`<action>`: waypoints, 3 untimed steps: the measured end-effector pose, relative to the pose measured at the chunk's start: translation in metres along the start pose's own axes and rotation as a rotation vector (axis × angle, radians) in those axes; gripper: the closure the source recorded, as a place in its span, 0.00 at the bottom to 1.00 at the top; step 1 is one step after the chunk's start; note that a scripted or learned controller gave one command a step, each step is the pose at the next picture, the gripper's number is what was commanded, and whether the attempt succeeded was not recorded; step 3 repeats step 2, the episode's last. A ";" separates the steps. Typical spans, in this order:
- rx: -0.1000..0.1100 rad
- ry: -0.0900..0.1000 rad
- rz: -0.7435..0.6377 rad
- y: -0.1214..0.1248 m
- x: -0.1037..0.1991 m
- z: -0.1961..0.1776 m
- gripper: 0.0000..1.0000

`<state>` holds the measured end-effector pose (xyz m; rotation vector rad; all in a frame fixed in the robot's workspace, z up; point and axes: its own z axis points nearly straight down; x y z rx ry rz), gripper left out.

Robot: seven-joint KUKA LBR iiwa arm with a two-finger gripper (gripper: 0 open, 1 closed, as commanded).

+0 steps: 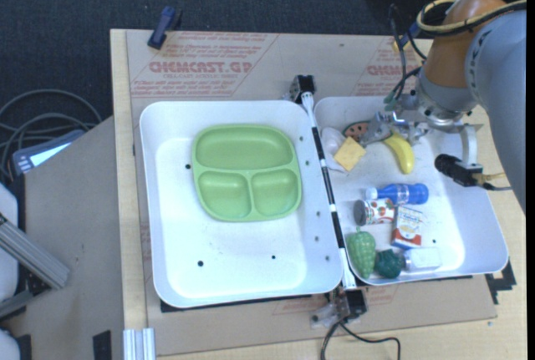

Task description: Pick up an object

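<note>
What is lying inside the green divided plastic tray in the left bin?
Nothing lies in the green divided plastic tray: all three compartments show bare. The left white bin's floor beneath it is covered.

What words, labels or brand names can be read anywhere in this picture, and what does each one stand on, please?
"CHEMCAST GP": red print on the brown protective sheet behind the left bin; it repeats, cut off by the arm, behind the right bin.
Finer red lines around that print: too small to read.
Label of the blue-capped bottle: blurred, unreadable.
Red and white packet: print unreadable.
</note>
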<state>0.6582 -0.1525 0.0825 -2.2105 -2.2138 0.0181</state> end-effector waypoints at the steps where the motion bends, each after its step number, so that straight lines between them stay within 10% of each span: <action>1: -0.004 -0.001 -0.001 0.001 0.001 -0.010 1.00; 2: -0.021 -0.001 0.001 -0.017 0.075 -0.103 1.00; 3: -0.021 -0.001 0.001 -0.017 0.075 -0.103 1.00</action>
